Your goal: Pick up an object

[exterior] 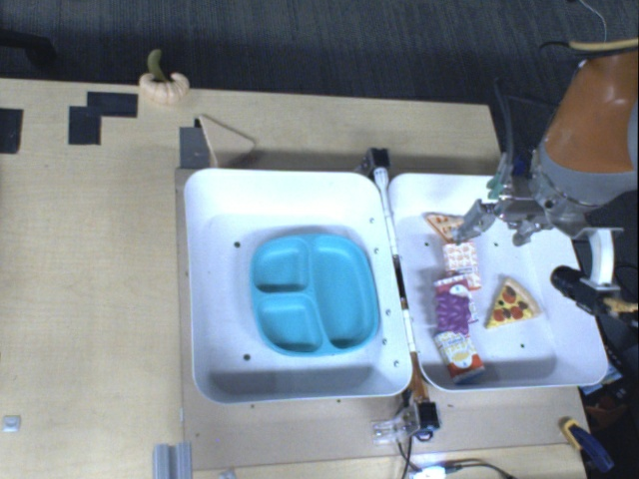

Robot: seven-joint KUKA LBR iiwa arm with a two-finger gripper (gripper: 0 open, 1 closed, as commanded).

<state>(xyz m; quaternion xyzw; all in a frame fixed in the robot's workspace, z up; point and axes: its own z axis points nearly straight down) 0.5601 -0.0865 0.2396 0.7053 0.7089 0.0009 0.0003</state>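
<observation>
My jaws (504, 220) hang open over the right bin (574, 367), nothing btwn them. Approach step. Nearest target: pizza slice (442, 226) just left of me; another slice (513, 304) nearby. Next: drop straight down w/ a slice centred, then close.

Bins: two, a left bin (205, 297) and a right bin (569, 352).
Trays: one blue tray (313, 292) with three compartments, in the left bin.
Pizza slices: two in the right bin, a far slice (440, 225) and a right slice (512, 304).
Packets: three in a row, a pale packet (460, 259), a purple packet (453, 307) and a near packet (460, 353).
Gourds: one gourd (163, 85) on the far left of the bench.
</observation>
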